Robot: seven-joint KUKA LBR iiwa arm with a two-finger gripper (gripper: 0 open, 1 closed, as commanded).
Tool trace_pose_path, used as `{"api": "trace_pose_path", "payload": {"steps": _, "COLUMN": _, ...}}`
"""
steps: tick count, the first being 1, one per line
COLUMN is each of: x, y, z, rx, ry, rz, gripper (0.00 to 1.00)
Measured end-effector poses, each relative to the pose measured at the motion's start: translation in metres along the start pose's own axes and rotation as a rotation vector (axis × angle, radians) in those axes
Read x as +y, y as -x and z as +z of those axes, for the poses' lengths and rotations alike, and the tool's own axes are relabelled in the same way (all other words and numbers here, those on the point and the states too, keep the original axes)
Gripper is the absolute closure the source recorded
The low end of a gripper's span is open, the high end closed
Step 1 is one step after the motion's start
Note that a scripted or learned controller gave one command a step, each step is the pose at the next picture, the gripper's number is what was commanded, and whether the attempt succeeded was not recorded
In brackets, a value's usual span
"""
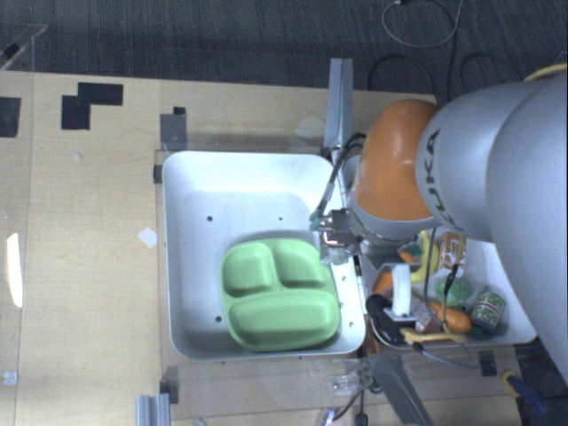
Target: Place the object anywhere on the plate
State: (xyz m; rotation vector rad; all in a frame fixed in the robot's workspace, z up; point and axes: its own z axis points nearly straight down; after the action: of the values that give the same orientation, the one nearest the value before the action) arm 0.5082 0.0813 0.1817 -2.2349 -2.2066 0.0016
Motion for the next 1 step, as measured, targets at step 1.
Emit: {"api": "trace_pose_path", "payload": {"steps": 1, "x": 0.0049, "y": 0.0343, "z": -0.0777, "rx": -0.001, "ry": 0.004, "rz": -0.077, "gripper": 1.0}}
